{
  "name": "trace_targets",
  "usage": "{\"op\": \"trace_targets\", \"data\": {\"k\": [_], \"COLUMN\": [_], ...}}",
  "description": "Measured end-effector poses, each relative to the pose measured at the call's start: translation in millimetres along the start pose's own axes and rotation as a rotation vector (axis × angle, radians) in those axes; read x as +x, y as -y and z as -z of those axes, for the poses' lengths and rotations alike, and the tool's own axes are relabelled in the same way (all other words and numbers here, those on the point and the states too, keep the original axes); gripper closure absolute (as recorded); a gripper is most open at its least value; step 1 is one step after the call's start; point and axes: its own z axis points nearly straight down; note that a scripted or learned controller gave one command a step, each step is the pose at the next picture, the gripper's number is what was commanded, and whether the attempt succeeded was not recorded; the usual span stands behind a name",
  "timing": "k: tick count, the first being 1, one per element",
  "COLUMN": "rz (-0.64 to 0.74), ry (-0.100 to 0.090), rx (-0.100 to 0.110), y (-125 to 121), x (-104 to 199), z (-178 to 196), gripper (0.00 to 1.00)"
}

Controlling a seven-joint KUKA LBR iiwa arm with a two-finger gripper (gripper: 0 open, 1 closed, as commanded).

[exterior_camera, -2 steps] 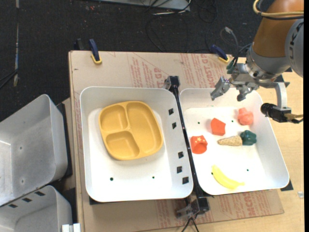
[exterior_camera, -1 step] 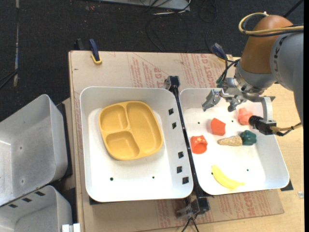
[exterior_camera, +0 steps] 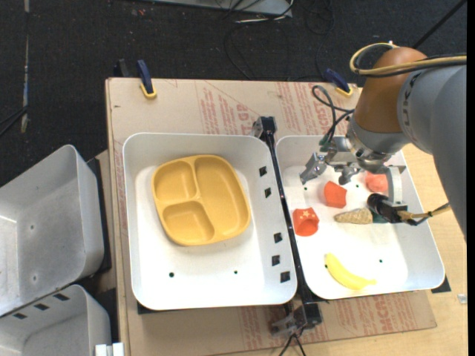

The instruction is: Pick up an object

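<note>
Gripper (exterior_camera: 329, 173) is shown spread apart and empty; orange block (exterior_camera: 335, 194) is found just beside it, nearer the camera.

Left bin (exterior_camera: 133, 221): yellow three-compartment plate (exterior_camera: 200, 199), right way up, turned slightly askew, lying flat toward the far left corner.

Right bin (exterior_camera: 404, 262):
- orange-red block (exterior_camera: 335, 194) near the middle
- red lumpy piece (exterior_camera: 306, 221) close to the left edge, just in front of the block
- tan cone-shaped piece (exterior_camera: 355, 216) on its side, tip pointing left, right of the red piece
- salmon-red piece (exterior_camera: 377, 182) toward the right edge, partly hidden
- yellow banana (exterior_camera: 347, 273) lying flat near the front edge, apart from the rest
</note>
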Motion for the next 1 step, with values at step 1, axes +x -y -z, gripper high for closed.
{"op": "trace_targets", "data": {"k": [1], "rz": [0.0], "ry": [0.001], "rx": [-0.005], "y": [-1.4], "x": [-0.2], "z": [13.2], "gripper": [1.0]}}
